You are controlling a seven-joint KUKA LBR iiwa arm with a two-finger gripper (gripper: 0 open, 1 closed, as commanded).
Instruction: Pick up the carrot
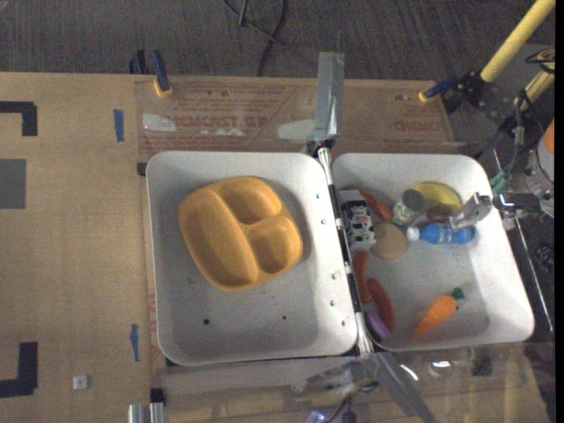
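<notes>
End effector (480, 206) hovers at right bin's (502, 324) far edge; grip state unclear.

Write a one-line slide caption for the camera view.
Carrot lies untouched in right bin; pincer hovers over the bottle.

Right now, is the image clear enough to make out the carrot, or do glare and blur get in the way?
Camera view: soft and slightly blurry overall; the carrot reads clearly, orange on the right bin; mild glare on the white bins; small items by the divider blend together.
</notes>
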